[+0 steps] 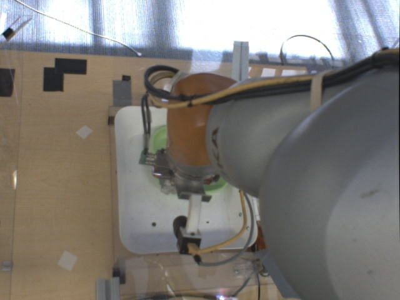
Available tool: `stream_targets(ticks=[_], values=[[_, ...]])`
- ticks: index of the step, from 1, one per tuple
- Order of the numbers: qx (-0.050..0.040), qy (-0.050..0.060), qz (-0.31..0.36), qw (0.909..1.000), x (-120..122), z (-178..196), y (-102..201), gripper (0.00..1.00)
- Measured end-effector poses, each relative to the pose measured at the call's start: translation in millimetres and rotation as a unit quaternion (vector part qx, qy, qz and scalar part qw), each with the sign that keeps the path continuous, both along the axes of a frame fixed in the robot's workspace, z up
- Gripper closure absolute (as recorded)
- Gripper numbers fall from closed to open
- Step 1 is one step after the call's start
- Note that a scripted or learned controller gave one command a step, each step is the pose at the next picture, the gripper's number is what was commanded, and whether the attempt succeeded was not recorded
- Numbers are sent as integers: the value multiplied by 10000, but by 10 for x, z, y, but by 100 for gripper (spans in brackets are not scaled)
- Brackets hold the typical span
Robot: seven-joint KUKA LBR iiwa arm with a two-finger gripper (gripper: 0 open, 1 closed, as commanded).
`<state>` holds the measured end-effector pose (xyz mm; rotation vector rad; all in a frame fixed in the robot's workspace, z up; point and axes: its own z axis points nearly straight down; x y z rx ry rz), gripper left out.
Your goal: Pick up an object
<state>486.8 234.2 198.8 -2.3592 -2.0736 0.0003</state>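
Grey arm (312, 167) masks the claw (184, 186), state untellable, and most of a green object (159, 137), axis unclear.

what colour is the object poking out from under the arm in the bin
Light green. The object shows in the camera view, mostly hidden under the arm.

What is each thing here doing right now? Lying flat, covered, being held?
Grey robot arm with an orange band: reaching in from the right, wrist over the bin.
Shallow white plastic bin: flat on the bench, right part covered by the arm.
Pale green round object: lying in the bin, mostly hidden under the wrist; whether it is held cannot be told.
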Motion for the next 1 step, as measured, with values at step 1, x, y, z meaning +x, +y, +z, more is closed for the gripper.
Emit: stream_targets(ticks=[1], values=[[-1, 3, -3469, 9379, -4, -102, 8, 100]])
